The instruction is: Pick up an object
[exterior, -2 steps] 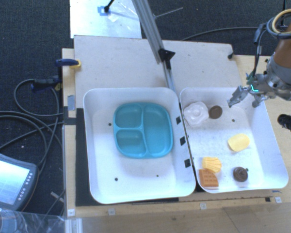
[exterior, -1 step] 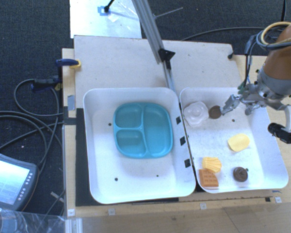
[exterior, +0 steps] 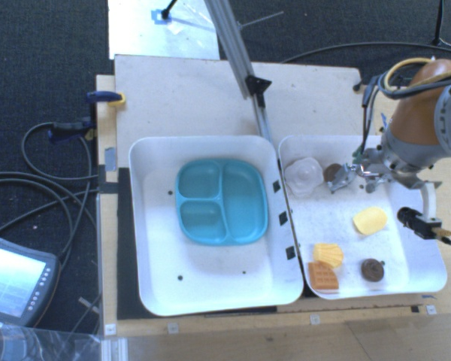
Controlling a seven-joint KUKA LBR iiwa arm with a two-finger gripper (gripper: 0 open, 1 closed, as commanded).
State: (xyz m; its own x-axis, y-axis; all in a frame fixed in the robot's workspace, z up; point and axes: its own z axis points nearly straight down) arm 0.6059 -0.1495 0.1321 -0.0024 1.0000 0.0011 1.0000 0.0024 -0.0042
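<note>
Reaching in from the right, the arm (exterior: pixel 425 119) hangs over the far end of the right bin (exterior: pixel 428 273), its gripper (exterior: pixel 344 180) low near the bin's back wall. Whether the gripper is apart or together, I cannot tell; nothing visibly sits clamped in it.

Just beside the gripper lie a small brown round piece (exterior: pixel 332 173) and, to its left, a clear plastic cup (exterior: pixel 304 175) near the bin's left wall. The cup looks tipped, though which way its mouth faces is unclear.

Nearer the middle rests a pale yellow wedge (exterior: pixel 370 220), its long axis running left to right with a slight upward tilt to the right. At the near end sit a yellow ridged piece (exterior: pixel 328 254), touching an orange waffle-like square (exterior: pixel 323 276) below it, and a dark brown round piece (exterior: pixel 373 270) well apart to their right.

The left bin (exterior: pixel 154 277) holds a teal divided plate (exterior: pixel 221 201), lying flat.
</note>
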